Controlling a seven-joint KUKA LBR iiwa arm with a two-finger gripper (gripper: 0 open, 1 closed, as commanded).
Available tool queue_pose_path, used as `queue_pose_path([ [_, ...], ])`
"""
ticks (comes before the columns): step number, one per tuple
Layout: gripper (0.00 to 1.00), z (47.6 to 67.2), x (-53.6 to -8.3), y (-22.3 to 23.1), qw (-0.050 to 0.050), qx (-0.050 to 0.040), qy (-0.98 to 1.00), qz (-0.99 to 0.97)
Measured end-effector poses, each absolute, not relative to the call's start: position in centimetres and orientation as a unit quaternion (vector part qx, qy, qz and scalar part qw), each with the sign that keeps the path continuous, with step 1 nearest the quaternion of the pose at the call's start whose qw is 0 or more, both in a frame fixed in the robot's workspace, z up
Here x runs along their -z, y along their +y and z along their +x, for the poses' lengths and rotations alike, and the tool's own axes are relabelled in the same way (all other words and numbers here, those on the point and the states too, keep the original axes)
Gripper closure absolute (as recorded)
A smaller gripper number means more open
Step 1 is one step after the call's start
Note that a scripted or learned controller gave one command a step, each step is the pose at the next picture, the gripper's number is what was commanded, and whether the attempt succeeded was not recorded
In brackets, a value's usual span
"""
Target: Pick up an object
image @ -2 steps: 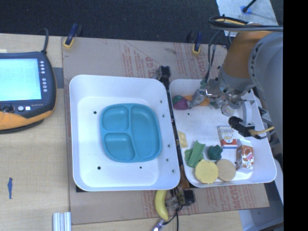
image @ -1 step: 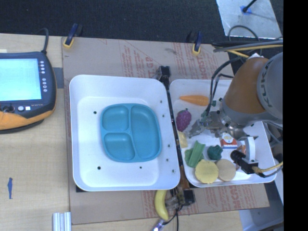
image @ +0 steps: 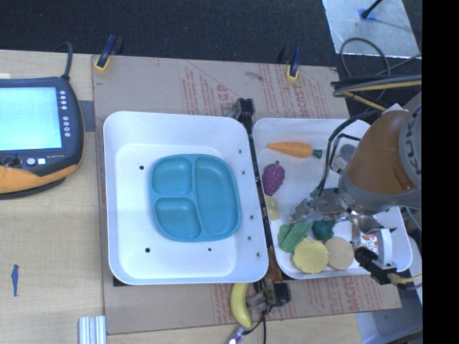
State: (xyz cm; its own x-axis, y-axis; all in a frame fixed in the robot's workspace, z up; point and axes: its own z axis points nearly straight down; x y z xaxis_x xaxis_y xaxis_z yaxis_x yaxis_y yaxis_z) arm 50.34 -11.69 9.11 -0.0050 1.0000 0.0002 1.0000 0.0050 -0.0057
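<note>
Gripper [image: 310,208]: low in the right bin, among the toys; its fingers are a dark blur, so whether they are spread or pressed together cannot be told, and nothing can be seen held between them.
Arm [image: 380,160]: grey with an orange band, cut off at the right edge; it covers the bin's right part and whatever lies under it.
Right bin [image: 301,126]: white, its right side hidden by the arm.
Carrot [image: 292,149]: orange, near the bin's far wall, in plain sight.
Grapes [image: 272,177]: purple, just beside the left wall.
Green toy [image: 292,235]: just below the gripper; contact cannot be told.
Teal toy [image: 323,228]: small, partly under the wrist, shape unclear.
Yellow disc [image: 310,256]: at the near wall, touching a tan disc [image: 339,253].
Left bin [image: 122,192]: holds a blue divided plate [image: 193,196].
Banana [image: 240,305]: on the bench below the bins, its lower end mixed with cables.
Pendant [image: 36,131]: left of the bins, cut off at the frame edge.
</note>
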Motion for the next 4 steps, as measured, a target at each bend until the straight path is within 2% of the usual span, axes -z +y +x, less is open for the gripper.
queue_pose_path([
  [1, 0.0, 59.5, -9.2, -12.4, 0.001, -0.0007, -0.708, -0.706],
  [2, 0.0, 65.6, -9.4, -9.9, -0.004, -0.0033, -0.707, -0.707],
  [3, 1.0, 65.5, -10.2, -9.7, 0.002, -0.0054, -0.709, -0.705],
  [4, 1.0, 58.4, -19.3, -8.8, 0.001, -0.0008, -0.708, -0.706],
])
